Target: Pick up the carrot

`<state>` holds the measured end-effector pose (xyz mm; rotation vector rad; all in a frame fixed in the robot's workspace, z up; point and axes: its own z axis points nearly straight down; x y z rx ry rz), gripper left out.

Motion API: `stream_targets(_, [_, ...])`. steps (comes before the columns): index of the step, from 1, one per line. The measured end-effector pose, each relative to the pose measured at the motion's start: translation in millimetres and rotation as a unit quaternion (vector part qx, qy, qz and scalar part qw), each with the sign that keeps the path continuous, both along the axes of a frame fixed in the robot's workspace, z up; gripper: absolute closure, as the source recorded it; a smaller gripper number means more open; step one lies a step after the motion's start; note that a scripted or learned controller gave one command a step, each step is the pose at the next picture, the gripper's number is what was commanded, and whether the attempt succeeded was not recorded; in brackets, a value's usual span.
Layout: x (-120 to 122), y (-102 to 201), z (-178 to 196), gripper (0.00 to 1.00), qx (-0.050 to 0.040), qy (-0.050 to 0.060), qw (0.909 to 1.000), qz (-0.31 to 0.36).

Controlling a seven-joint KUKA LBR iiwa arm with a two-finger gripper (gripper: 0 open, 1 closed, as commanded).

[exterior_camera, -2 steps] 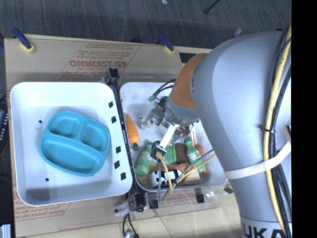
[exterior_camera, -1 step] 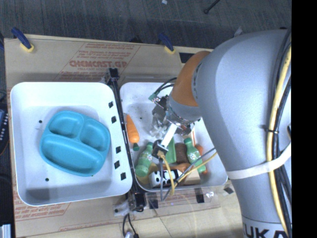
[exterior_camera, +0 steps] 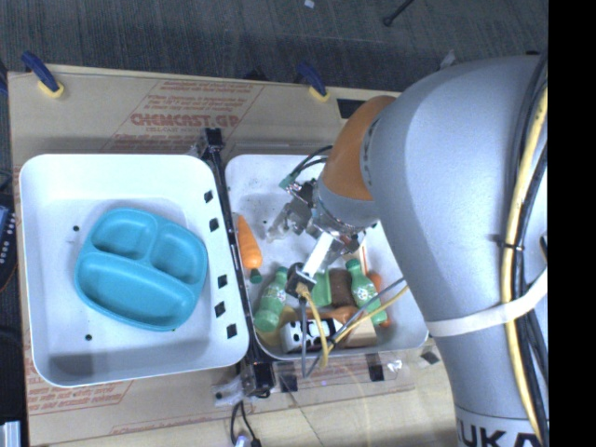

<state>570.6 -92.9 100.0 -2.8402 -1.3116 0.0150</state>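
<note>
Orange carrot (exterior_camera: 248, 242) lies against the right bin's (exterior_camera: 256, 173) left wall at mid-frame, its long axis running top to bottom. The gripper (exterior_camera: 289, 208) sits just right of it and slightly higher; I cannot tell how wide it stands.

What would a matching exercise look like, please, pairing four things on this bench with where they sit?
Things:
1. carrot
2. blue divided plate
3. green bottle
4. blue clamp

Places:
A. middle of the left bin
B. back edge of the brown board, outside both bins
C. along the left wall of the right bin
D. front-left corner of the right bin

Pairs: 1-C, 2-A, 3-D, 4-B.
</note>
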Motion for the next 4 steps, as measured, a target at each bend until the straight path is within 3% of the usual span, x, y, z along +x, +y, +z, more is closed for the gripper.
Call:
stream_targets(1, [-0.3, 1.1, 9.1, 1.0, 0.0024, 0.003, 1.0, 0.004])
stream_targets(2, [23.8, 84.8, 94.8, 1.0, 0.0, -0.006, 0.9999, -0.01])
stream_targets(3, [9.8, 156.3, 138.0, 1.0, -0.0014, -0.003, 0.9999, -0.017])
stream_targets(4, [-14.4, 96.4, 102.1, 1.0, -0.0047, 0.001, 0.9847, -0.174])
